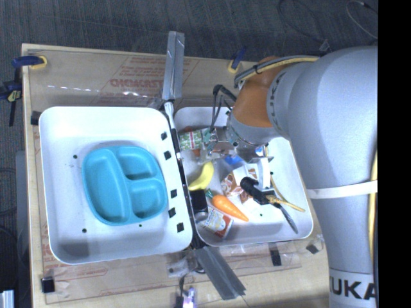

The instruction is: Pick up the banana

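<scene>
Two white bins sit side by side on the bench, and the grey arm (321, 140) covers much of the right one, its orange band (253, 104) lying over that bin's far end. The left bin (58, 172) is the roomier to look at and carries a blue divided tray (123, 183) near its middle. The right bin (297, 191) is crowded with small goods. Below the orange band the wrist drops toward the gripper (239, 147), which hangs over the far half of the right bin; whether it is spread or closed cannot be told from this view, as the wrist hides it.

The banana (202, 176) lies in the right bin hard by the wall shared with the left bin, to the left of the gripper and nearer the camera, apart from it. Its long axis runs on a slant, the upper end pointing toward the gripper and the lower end toward the dividing wall. Just beside it, nearer the camera, lies a carrot (229, 207), with a printed packet (216, 223) below that.
</scene>
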